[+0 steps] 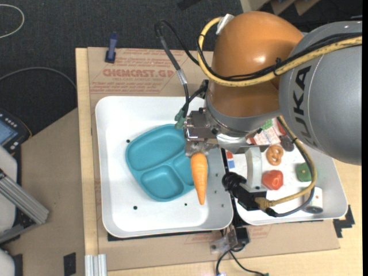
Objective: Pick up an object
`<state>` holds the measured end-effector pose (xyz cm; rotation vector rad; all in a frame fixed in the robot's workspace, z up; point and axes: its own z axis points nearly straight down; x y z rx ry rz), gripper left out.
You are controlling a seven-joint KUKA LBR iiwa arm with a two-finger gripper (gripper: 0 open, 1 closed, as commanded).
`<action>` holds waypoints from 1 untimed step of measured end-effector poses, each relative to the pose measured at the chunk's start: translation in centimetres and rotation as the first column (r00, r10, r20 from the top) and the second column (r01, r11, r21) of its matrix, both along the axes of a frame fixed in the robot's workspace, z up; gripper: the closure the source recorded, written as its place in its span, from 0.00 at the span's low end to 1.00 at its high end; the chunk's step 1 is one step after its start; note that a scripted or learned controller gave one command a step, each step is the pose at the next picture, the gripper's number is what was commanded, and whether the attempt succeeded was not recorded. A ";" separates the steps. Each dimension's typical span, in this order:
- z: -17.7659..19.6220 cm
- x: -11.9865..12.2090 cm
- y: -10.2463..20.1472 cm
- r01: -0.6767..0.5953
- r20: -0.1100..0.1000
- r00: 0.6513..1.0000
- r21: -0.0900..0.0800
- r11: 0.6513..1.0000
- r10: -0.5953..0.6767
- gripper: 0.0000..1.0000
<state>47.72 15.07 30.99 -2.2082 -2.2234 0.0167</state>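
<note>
Carrot [199, 177] hanging point-down directly below gripper [197, 147], long axis vertical beside teal divided plate [155, 163]; jaw state impossible to tell.

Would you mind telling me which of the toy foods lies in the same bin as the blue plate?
The orange carrot, beside the blue divided plate.

"CHEMCAST GP" on brown board [135, 73]

Bench [132, 76] bears left bin [115, 154], right bin [333, 197] side by side.
</note>
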 end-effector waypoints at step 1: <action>15.0 0.3 4.6 0.001 0.030 1.000 0.011 1.000 -0.001 1.00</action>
